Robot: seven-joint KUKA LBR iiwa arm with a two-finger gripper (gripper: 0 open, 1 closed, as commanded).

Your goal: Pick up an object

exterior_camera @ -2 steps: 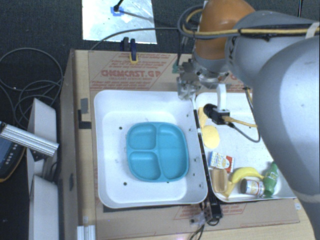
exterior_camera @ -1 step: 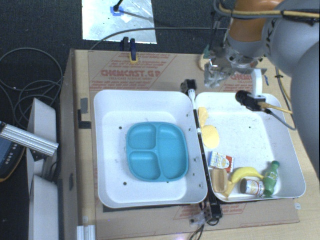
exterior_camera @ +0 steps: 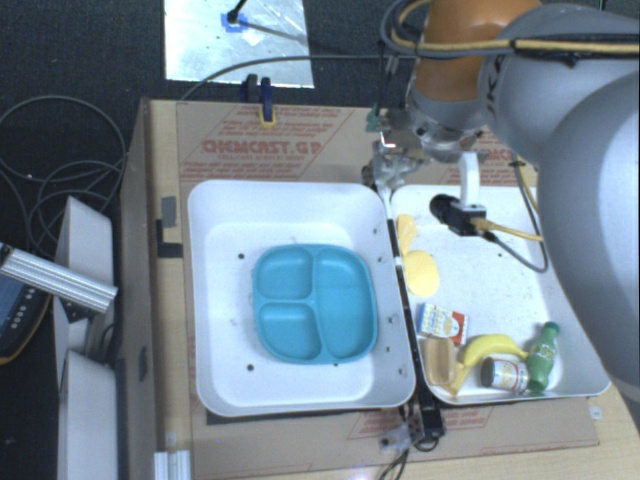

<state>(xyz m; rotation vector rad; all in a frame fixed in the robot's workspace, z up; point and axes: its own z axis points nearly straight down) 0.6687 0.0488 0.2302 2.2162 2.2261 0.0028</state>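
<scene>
A: Looking down on two white bins. Left bin (exterior_camera: pixel 215 368) holds a blue divided tray (exterior_camera: pixel 315 303), w/ bare floor round it.

B: Right bin (exterior_camera: pixel 520 278)?

A: Banana (exterior_camera: pixel 480 353), green bottle (exterior_camera: pixel 541 353), jar (exterior_camera: pixel 503 374), small carton (exterior_camera: pixel 440 320) crowd its near edge; far half open. Cardboard (exterior_camera: pixel 260 146) reads "CHEMCAST GP". Arm (exterior_camera: pixel 560 98) bends over the far rim. Fingers (exterior_camera: pixel 400 173): can't tell if spread.

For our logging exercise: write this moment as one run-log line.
arm: over right bin far edge | gripper: nothing seen held | banana, green bottle: right bin near corner | blue tray: left bin
</scene>
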